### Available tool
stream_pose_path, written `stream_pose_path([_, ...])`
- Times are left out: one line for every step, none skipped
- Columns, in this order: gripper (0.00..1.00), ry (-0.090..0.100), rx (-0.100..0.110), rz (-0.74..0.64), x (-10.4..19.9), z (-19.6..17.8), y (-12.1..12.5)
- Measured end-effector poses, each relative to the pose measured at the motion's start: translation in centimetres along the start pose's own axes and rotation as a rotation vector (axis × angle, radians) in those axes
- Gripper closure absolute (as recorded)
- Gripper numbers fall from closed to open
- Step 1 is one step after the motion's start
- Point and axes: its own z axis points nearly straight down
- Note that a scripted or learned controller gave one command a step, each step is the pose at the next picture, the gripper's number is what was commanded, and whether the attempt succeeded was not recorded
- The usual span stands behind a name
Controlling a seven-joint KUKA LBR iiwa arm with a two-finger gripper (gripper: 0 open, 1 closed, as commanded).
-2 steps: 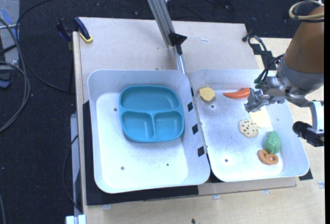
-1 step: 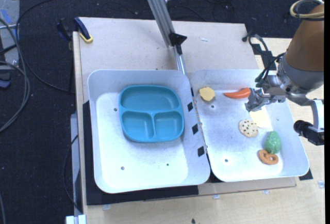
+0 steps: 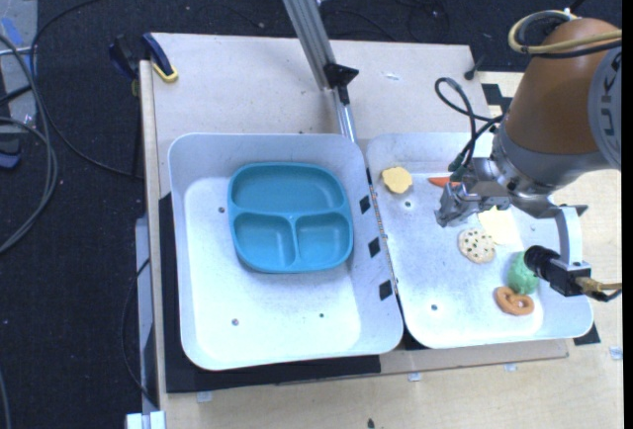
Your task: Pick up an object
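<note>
As I monitor the overhead feed, I log 2 shallow white bins side by side on the bench. The left bin [image 3: 198, 318] carries 1 blue divided tray [image 3: 291, 217] with 3 compartments, lying flat near the bin's centre.

The right bin [image 3: 435, 313] carries the candidate pick objects:
- a yellow rounded piece [image 3: 398, 181] near the bin's upper left area;
- a small orange-red piece [image 3: 439, 182] just right of it, close to the gripper;
- a pale chip cookie [image 3: 477, 245] near the bin's middle;
- a pale yellow flat piece [image 3: 500, 224] touching or just beside the cookie's upper right;
- a green lumpy item [image 3: 520, 273] lower right, partly behind a black arm fitting;
- a brown pretzel [image 3: 514, 300] just below the green item.

The arm enters from the right, and the gripper [image 3: 453, 210] sits low over the right bin — between the orange-red piece and the cookie. I cannot tell its finger spacing from this view, and I see no object between its fingers.
</note>
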Motion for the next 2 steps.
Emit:
stream_pose_path([1.0, 0.0, -0.001, -0.001, 5.5, -0.7, -0.6])
stream_pose_path([1.0, 0.0, 0.0, -0.001, 11.7, 0.3, -1.5])
